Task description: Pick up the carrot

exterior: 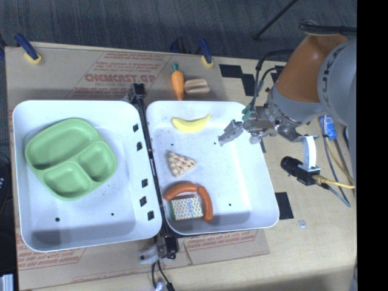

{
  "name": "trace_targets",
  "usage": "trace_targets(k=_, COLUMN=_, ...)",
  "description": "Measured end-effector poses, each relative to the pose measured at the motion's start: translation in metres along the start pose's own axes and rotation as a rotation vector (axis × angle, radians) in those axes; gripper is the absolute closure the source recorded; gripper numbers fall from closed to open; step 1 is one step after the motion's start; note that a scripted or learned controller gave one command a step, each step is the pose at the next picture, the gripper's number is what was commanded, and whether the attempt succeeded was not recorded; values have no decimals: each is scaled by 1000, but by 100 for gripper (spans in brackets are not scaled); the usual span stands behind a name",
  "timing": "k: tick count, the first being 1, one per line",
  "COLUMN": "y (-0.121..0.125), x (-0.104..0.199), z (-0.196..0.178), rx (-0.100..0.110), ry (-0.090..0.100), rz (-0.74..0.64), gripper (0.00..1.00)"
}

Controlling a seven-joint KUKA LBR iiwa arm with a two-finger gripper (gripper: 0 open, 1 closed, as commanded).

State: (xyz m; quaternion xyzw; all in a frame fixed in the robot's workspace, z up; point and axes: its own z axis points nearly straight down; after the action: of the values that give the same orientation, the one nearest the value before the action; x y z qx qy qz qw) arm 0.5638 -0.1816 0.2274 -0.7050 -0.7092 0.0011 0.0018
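Camera view: carrot (pixel 177 83) lay on the counter (pixel 315 235), outside both bins, just behind the back rim of the right bin (pixel 254 187), tip toward the bin, green top away from it. A small brown-and-tan bun (pixel 196 87) sat just beside the carrot, on its right.

Claw (pixel 229 132) hung over the right bin's back right part, pointing left, well apart from the carrot. Nothing was seen between its fingers; whether they were open or closed could not be told.

Right bin held a banana (pixel 190 123) near the back rim, a tan wedge (pixel 180 163) at centre, and a sausage (pixel 189 194) curled around a small box (pixel 187 208) at the front. Left bin (pixel 36 223) held a green tray (pixel 70 157) with three compartments.
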Motion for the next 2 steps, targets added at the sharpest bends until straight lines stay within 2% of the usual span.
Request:
trace_targets(k=1, y=19, x=63, z=131, rx=-7, ry=-1, rz=60, gripper=0)
trace_targets(k=2, y=72, x=61, z=135, rx=-1, ry=0, rz=306, gripper=0)
